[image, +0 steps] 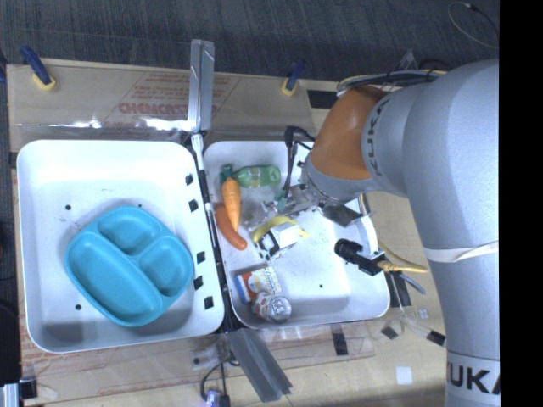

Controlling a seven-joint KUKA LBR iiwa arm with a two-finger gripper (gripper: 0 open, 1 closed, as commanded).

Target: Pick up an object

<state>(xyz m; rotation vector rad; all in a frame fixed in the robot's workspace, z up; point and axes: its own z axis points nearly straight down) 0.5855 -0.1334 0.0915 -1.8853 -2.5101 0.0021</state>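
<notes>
The loose things to pick from lie in the right bin (365, 299), clustered in its left half. A yellow piece (273, 225) sits near the middle of that bin, touching a small white and black piece (287, 237) just to its right. The pincer (293, 200) hangs directly above and beside these, low inside the bin; whether it is wide or narrow cannot be told, and nothing is seen gripped in it. To the left, against the bin's wall, lie two orange carrots: the paler carrot (231, 195) towards the back and the darker carrot (230, 230) just in front of it, the two touching. A single green item (258, 176) lies at the back, beside the paler carrot's tip. Towards the front lie one small carton (252, 283) and one silvery crumpled can (277, 309), close together. The left bin (51, 168) holds one blue plate (127, 265) with three compartments. The two white bins stand side by side, meeting at a metal strip, on a brown worktop (102, 87) printed with red lettering. Two blue clamps, one clamp (37, 66) at the back left and another clamp (293, 78) at the back middle, grip its far edge. Behind it lies a dark carpeted floor (254, 7).
</notes>
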